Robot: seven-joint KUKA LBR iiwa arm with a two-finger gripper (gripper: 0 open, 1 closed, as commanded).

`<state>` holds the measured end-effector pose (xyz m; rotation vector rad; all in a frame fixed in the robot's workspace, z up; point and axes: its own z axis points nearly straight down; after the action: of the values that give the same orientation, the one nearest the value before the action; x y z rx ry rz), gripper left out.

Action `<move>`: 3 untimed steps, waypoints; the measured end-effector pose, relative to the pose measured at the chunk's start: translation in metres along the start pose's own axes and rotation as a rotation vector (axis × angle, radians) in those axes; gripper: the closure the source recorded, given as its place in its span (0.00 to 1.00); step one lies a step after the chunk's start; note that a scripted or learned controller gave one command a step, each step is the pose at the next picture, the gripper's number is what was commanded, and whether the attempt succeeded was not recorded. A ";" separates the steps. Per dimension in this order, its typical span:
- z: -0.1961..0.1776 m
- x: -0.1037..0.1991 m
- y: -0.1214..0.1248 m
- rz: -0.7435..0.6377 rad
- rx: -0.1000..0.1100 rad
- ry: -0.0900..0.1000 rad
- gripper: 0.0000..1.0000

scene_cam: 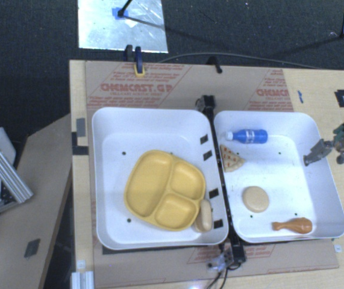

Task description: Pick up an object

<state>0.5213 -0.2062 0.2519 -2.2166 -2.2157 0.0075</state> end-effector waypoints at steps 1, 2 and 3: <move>-0.006 0.001 0.002 -0.004 -0.010 -0.003 0.00; 0.053 0.002 0.011 -0.002 -0.007 -0.001 0.00; 0.115 0.001 0.011 -0.002 -0.006 -0.001 0.00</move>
<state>0.5311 -0.2051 0.1363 -2.2184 -2.2209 0.0017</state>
